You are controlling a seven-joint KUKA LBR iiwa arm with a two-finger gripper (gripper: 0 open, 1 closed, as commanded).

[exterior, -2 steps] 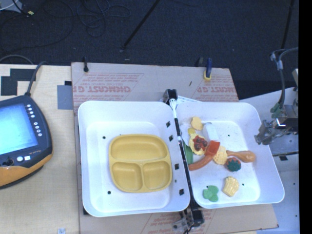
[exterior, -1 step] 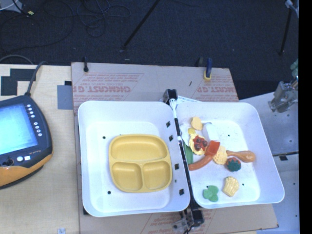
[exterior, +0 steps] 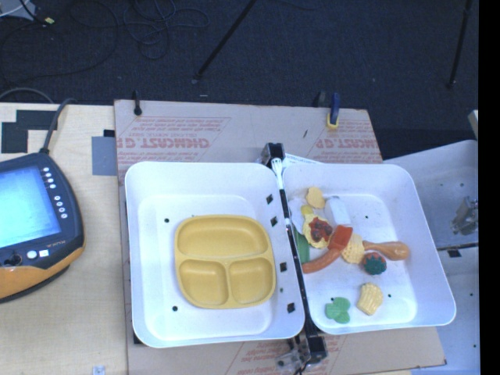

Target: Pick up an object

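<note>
A brown cardboard sheet (exterior: 234, 131) covers the bench and carries both bins. The left bin (exterior: 148, 201) holds a yellow divided tray (exterior: 225, 260) at its centre, with one long compartment toward twelve o'clock and two smaller ones toward six. The right bin (exterior: 414, 209) touches the left one along a black clipped seam and holds the toy foods, which are the things to be picked.

A teach pendant (exterior: 31, 217) with a lit pale-blue screen lies on the wood at nine o'clock from the bins, well apart from them.

The toys crowd the nine-o'clock half of the right bin:
- An orange sausage (exterior: 319, 263) lies aslant near the centre, with a red pepper (exterior: 341, 237) touching its upper end.
- An orange carrot-like piece (exterior: 388, 249) points toward three o'clock.
- A dark green broccoli head (exterior: 376, 265) sits just beside the carrot-like piece, on its six-o'clock side.
- A corn cob (exterior: 369, 298) lies at five o'clock.
- A flat green piece (exterior: 338, 310) lies at six o'clock, near the cob but apart from it.
- A small yellow lump (exterior: 315, 198) sits at eleven o'clock, with a white piece (exterior: 338, 209) near it.

A blue clamp (exterior: 334, 109) grips the cardboard's far edge at twelve o'clock. I cannot tell how the gripper stands.
</note>
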